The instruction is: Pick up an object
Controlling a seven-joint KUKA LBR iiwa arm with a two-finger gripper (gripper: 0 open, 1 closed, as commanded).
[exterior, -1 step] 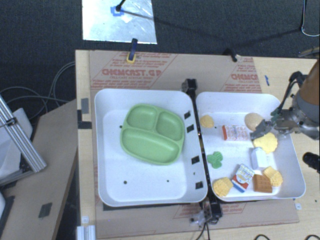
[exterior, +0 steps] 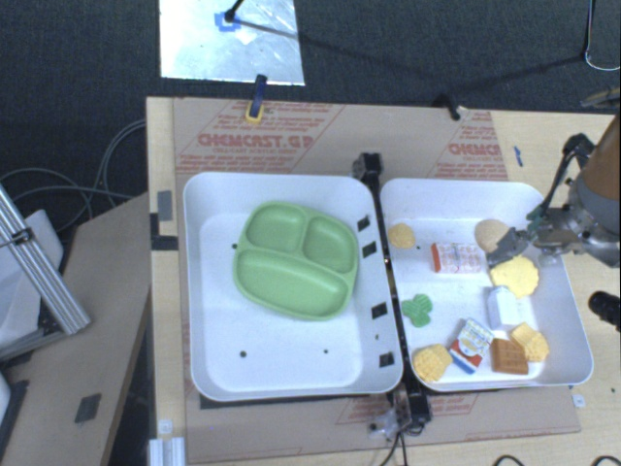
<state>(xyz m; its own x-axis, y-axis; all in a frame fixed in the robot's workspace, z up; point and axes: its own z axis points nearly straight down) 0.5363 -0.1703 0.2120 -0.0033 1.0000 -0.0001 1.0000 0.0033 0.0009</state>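
Here, the claw (exterior: pixel 512 248) hovers in the right bin (exterior: pixel 572 328), between a tan round (exterior: pixel 491 231) and a yellow piece (exterior: pixel 515 277); whether it grips cannot be told. Leftward lie a red-white packet (exterior: pixel 456 257) and a green piece (exterior: pixel 417 309). The left bin (exterior: pixel 209 357) holds a green tray (exterior: pixel 295 259).

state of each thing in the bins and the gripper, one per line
green divided plate: flat in left bin, compartments bare
gripper: low over right bin, above the yellow piece
small carton: lying tilted
white block: lying flat
green clover piece: lying flat
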